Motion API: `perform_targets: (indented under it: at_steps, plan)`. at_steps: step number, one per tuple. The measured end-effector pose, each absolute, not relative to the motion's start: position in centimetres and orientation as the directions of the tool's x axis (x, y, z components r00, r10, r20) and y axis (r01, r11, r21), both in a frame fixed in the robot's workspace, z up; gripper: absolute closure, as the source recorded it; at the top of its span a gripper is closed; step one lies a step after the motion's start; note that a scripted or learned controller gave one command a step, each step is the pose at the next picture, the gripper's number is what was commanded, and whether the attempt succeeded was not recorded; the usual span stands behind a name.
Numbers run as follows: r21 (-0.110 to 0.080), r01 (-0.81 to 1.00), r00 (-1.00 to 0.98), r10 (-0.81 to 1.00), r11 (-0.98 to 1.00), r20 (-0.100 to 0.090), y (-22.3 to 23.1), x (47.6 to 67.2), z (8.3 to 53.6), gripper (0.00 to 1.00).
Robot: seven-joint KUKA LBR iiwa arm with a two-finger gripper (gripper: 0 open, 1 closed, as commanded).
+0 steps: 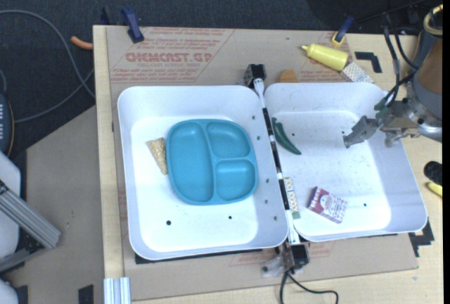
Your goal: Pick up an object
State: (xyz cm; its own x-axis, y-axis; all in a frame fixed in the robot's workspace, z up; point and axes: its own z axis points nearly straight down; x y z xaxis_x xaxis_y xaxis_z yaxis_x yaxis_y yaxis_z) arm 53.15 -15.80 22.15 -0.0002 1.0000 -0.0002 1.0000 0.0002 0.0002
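Note:
The right bin (394,176) holds a slim green pod-shaped object (285,137) by its left wall. A small red and white packet (328,205) lies near that bin's front. In the left bin (140,155), a blue divided plate (211,160) sits beside a tan cracker-like piece (157,152) at its left edge. My gripper (373,135) hangs over the right bin's back right part. Its fingers are spread open with nothing between them. It is well to the right of the green object and behind the packet.
A yellow bottle (325,55) lies on the bench behind the right bin, next to a small brown item (287,75). Blue clamps (131,23) grip the board's back edge. The arm's grey body (429,84) stands over the right bin's right rim.

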Motion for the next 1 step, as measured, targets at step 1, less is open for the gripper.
perform_targets:
  at_steps: [1]
  plan:
    - [-0.003, 1.0, -0.001, 1.0, 0.001, 0.001, -9.13, 54.09, 18.01, 0.0]
